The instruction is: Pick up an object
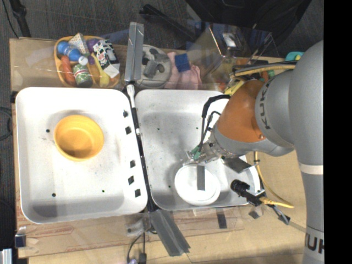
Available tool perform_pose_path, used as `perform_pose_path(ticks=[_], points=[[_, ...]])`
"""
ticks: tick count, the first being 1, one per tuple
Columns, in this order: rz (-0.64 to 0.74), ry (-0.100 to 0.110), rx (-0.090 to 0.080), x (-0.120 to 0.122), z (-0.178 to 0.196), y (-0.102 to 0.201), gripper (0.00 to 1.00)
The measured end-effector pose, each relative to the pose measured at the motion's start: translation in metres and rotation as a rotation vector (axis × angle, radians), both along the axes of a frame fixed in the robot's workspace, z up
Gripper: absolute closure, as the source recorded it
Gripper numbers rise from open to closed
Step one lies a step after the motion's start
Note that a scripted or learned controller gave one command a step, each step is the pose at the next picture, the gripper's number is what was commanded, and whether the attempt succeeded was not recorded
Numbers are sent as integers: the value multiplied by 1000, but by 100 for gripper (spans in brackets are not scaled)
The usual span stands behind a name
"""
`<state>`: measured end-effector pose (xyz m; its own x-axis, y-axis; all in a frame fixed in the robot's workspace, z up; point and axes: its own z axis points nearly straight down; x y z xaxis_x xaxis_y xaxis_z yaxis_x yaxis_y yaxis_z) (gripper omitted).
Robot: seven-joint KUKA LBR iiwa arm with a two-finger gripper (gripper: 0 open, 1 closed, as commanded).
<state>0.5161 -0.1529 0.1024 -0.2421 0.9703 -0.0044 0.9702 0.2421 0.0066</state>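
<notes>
A tan bench (38,54) carries the setup, with dark grey carpet floor (71,10) beyond its far edge. Along the back sit a yellow basket (104,80) of small items, pink cloth (187,78) and clear plastic (242,45). Black cables (16,10) cross the floor.

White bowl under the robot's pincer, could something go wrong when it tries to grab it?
Maybe. The white bowl sits close to the near edge of the right bin, so a nudge might push it against the wall instead of lifting it. The pincer hangs over the bowl's far rim; a thin, smooth rim may slip out. The yellow bowl in the left bin is far away and safe.
</notes>
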Motion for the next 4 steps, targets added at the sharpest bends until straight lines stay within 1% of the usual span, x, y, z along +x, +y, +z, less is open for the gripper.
perform_pose_path(ticks=[1, 2, 3, 4], points=[[0, 1, 0, -1, 0, 0, 0], [-20, 14, 4, 39, -13, 57, 0], [-305, 11, 4, 37, 63, 42, 0], [-269, 15, 4, 11, 2, 17, 0]])
